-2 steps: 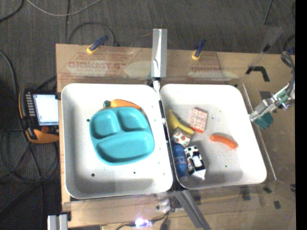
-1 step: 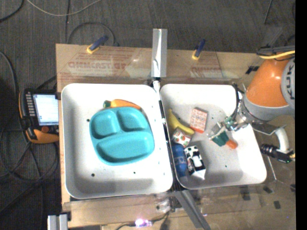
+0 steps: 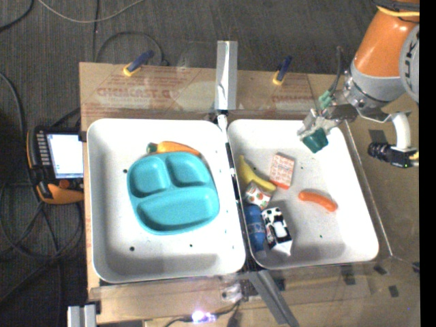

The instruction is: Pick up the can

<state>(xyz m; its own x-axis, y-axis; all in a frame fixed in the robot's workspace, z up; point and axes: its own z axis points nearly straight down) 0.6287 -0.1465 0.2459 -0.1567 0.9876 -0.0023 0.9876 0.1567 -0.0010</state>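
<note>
The teal-tipped two-finger gripper [image 3: 315, 136] hangs over the far edge of the right-hand shallow white plastic bin [image 3: 354, 203], nothing between its fingers, though whether they are parted or closed I cannot tell. Nearest in that bin lies a black-and-white carton [image 3: 277, 229] touching a smooth blue cylindrical can [image 3: 255, 227] on its side by the left wall, then a small printed cup [image 3: 257, 195], a glossy orange carrot-shaped piece [image 3: 317, 200], a curved yellow banana [image 3: 253, 175] and a pink patterned box [image 3: 282, 169]. The left white bin [image 3: 109, 251] holds a matte teal compartment tray [image 3: 174, 189] with an orange object [image 3: 174, 146] beyond it.
</note>
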